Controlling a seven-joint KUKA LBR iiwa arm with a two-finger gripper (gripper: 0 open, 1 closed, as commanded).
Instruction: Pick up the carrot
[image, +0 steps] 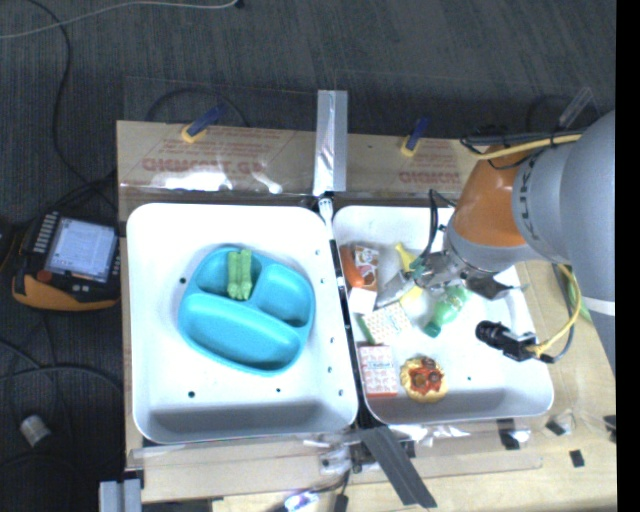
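Observation:
An orange-red item with a white patch (358, 266) lies at the back left of the right bin (530, 395); I cannot tell whether it is the carrot. My gripper (424, 277) hangs low over the middle of that bin, just right of the orange item. It sits between a yellow piece (403, 257) and a green bottle (444, 309). The wrist hides what is directly under the gripper.
The right bin also holds a patterned card (386, 322), a red box (375, 366) and a small pizza (422, 378) near its front. In the left bin (150, 330), a blue divided plate (245, 330) carries a green vegetable (239, 273).

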